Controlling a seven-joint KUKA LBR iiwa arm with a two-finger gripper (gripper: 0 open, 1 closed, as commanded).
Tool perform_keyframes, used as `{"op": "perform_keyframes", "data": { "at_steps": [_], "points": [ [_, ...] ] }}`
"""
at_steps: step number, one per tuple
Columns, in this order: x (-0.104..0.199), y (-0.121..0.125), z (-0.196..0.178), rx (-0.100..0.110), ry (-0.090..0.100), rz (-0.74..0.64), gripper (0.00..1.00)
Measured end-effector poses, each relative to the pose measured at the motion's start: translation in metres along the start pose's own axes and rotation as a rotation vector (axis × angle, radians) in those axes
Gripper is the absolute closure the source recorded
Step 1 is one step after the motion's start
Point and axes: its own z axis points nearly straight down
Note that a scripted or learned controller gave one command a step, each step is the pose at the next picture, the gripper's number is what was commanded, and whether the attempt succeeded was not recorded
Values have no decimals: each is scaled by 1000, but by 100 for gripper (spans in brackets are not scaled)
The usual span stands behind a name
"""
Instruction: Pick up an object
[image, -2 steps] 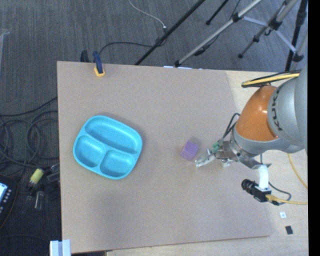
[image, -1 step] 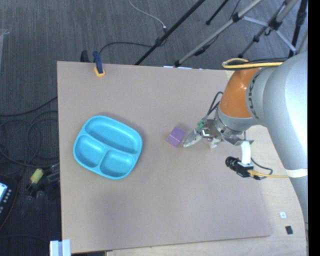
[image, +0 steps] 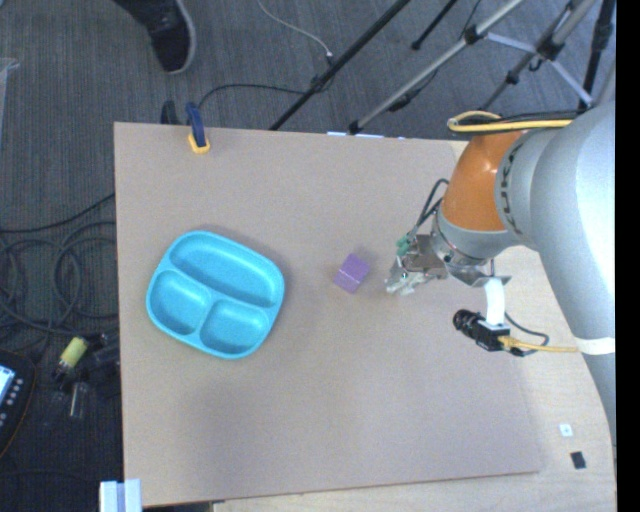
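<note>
From my feed the gripper sits low over the tan board, just right of a small purple cube, near it but apart. I cannot tell how the claw stands; it is small and blurred under the wrist, so I leave it at that. The cube lies on the bare board, roughly mid-bench, nothing touching it. Well to its left rests a blue divided tray with three compartments. The arm's grey body and orange band hide the board's right side, and the arm is cut off at the frame edge. A clamp grips the board's far rim
</note>
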Motion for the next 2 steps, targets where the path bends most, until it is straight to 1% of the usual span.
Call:
{"op": "perform_keyframes", "data": {
  "at_steps": [1,2],
  "points": [
    [0,0,0,0,0,0,0],
    [-6,56,10,1,-3,-8,0]
  ]
}}
